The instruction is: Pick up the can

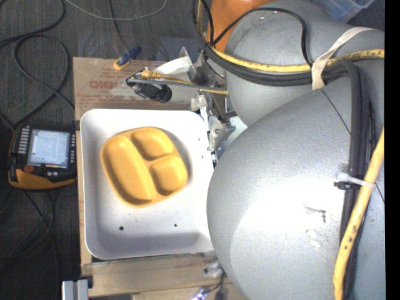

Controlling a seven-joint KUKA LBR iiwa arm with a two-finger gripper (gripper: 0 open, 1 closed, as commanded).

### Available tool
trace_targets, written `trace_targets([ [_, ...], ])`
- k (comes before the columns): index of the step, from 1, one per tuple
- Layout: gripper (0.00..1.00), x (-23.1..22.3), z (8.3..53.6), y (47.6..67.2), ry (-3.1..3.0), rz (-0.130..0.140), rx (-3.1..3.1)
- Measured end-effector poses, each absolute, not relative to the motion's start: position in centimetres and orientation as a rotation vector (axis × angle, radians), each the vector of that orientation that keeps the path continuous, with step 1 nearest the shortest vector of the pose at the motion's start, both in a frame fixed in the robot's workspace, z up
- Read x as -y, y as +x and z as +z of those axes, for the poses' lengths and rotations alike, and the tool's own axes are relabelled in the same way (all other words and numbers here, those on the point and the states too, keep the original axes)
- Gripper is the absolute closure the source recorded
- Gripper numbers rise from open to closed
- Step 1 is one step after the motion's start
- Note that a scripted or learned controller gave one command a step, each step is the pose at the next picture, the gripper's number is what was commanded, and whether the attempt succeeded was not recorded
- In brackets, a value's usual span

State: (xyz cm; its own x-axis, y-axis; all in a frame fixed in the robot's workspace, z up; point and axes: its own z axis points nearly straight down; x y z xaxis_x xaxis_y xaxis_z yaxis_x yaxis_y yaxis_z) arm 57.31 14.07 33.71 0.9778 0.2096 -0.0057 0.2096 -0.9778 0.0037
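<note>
Arm (300,167) bulk hid most of the bench; I could not tell the gripper's state or spot the can. Left bin (187,230) held a yellow tray (145,164). Reaching looked underway; locating the can came next.

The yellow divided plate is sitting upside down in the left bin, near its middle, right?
Not upside down. The camera view shows the plate right way up, its three compartments facing the camera. It does sit near the middle of the left bin.
</note>
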Motion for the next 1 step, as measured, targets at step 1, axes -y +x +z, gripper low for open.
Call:
trace_targets([
  [1,0.00,-13.30,24.48,51.39,3.006,-0.013,-0.896],
])
